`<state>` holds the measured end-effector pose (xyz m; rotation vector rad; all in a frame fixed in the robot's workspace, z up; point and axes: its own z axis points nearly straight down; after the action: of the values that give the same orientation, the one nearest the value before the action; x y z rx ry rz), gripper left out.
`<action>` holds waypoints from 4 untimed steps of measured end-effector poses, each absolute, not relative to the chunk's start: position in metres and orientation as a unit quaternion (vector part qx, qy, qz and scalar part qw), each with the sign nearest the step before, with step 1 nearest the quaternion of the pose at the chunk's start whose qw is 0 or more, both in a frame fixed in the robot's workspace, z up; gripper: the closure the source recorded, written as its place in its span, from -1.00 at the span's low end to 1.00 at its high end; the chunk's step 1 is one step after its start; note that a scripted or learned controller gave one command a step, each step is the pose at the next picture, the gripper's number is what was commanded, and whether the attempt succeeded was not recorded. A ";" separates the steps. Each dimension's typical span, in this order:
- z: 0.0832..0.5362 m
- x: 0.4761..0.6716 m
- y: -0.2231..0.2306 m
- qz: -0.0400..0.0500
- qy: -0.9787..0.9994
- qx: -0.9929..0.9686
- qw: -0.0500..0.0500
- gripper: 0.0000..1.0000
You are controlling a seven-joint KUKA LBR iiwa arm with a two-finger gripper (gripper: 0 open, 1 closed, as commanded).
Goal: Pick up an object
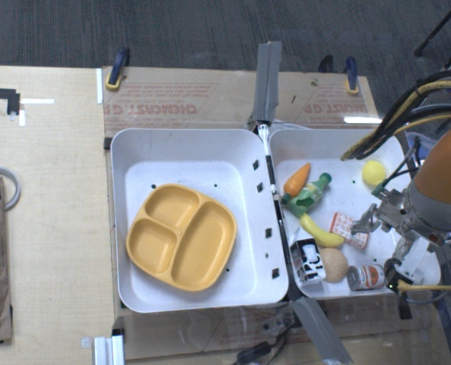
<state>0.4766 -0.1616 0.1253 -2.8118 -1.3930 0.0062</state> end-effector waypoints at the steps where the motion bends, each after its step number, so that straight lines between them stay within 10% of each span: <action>1: 0.094 0.494 -0.124 -0.001 -0.439 -0.898 -0.001 -1.00; 2: 0.102 0.495 -0.125 0.000 -0.438 -0.899 -0.001 1.00; 3: 0.102 0.494 -0.125 0.000 -0.438 -0.899 -0.001 -1.00; 4: 0.100 0.489 -0.145 -0.015 -0.144 -0.989 -0.007 -1.00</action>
<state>0.4889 -0.1454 0.0999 -3.1224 -0.4542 -0.0467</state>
